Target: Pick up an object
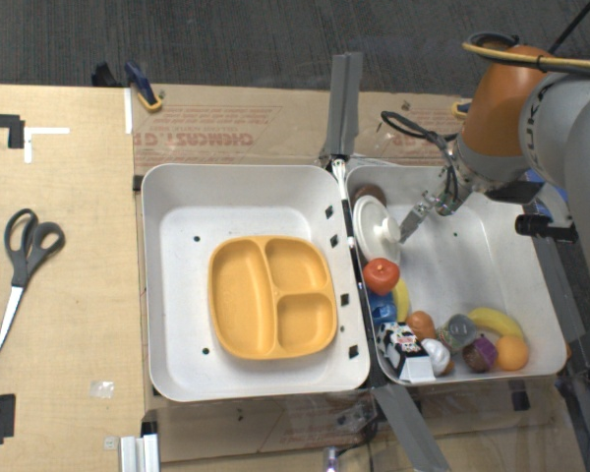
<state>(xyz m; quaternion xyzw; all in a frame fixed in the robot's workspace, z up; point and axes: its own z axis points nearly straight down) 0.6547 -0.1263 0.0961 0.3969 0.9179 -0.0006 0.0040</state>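
Note:
My gripper (pixel 413 224) hangs low in the right bin (pixel 492 254), its tip just right of a small white dish (pixel 370 226) by the bin's left wall. I see nothing held in it. Along the bin's near side lie a red tomato (pixel 382 275), a blue piece (pixel 382 311), a black-and-white toy (pixel 403 340), a white object (pixel 439 358), a grey object (pixel 459 329), a banana (pixel 497 320), a purple fruit (pixel 480 354) and an orange (pixel 512 352).
The left bin (pixel 177 264) holds a yellow divided plate (pixel 272 295). Scissors (pixel 25 254) lie on the bench at far left. The arm's orange band (pixel 497 106) and a black cable (pixel 413 126) hang over the right bin's far edge.

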